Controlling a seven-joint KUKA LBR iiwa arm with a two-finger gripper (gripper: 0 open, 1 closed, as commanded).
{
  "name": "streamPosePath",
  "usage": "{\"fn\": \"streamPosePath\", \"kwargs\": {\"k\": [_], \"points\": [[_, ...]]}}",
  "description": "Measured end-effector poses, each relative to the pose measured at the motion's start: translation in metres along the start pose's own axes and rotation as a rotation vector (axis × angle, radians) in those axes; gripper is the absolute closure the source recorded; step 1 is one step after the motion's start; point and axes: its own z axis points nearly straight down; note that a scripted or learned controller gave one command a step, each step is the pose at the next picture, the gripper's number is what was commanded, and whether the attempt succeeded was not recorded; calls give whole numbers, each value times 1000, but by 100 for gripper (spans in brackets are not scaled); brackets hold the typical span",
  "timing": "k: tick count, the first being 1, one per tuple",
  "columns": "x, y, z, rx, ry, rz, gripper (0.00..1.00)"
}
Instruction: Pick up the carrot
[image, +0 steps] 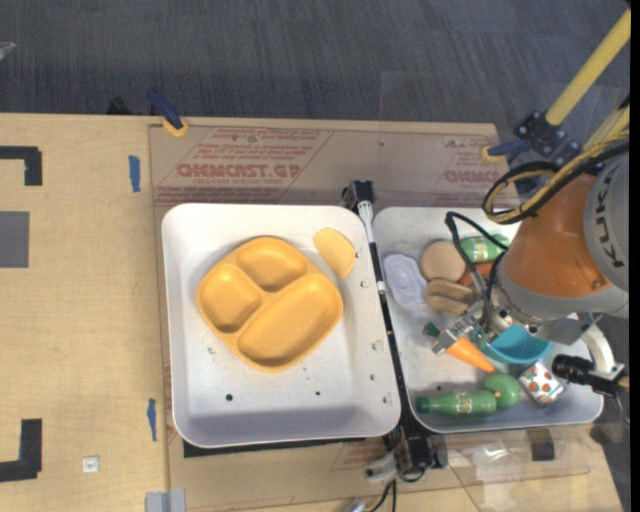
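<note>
The carrot (474, 354) is small and orange, with a green end. It lies in the right bin (424, 228), pointing toward the lower right, between a blue cup (520, 346) and a green bottle (468, 403). My gripper (453, 335) comes down from the orange-banded arm and sits right at the carrot's upper-left end, touching or almost touching it. The arm hides part of the bin's right side.
The right bin also holds two brown pieces (446, 264), a clear lid-like piece (403, 279), a green item (482, 247) and a spotted die (541, 382). In the left bin (190, 330) sit a yellow divided plate (268, 300) and a yellow chip (335, 250).
</note>
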Motion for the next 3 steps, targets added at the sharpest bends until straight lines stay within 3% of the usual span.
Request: {"fn": "streamPosePath", "kwargs": {"k": [1, 2, 3], "points": [[12, -25, 19, 6, 9, 145, 100], [11, -23, 8, 2, 6, 141, 100], [81, 21, -75, 14, 16, 270, 100]]}}
